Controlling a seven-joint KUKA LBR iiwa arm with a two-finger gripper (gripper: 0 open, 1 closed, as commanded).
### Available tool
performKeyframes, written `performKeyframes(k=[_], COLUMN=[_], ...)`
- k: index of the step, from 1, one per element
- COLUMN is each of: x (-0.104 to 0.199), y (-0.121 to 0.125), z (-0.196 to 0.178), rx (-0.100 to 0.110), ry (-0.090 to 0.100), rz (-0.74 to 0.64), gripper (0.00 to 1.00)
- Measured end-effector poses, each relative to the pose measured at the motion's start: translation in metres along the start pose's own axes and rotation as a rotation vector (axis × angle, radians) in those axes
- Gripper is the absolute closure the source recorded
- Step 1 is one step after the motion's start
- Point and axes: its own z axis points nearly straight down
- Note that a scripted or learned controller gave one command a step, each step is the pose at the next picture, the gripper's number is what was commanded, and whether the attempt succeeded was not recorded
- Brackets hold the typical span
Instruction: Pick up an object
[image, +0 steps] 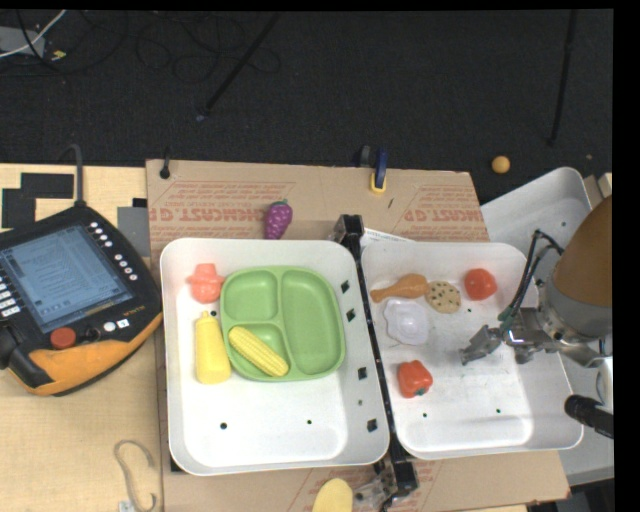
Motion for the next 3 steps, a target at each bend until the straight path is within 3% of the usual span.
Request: performKeyframes(k=[1,2,3], x=[0.009,0.011,0.01], y=[-0.001,-0.001,0.0], z=[0.047,0.07,0.058], rx=[0.0,-0.004,-0.006], ry=[0.001,-0.002,-0.001], rz=[0.003,0.0,0.006], gripper=[0.0,0.0,1.0])
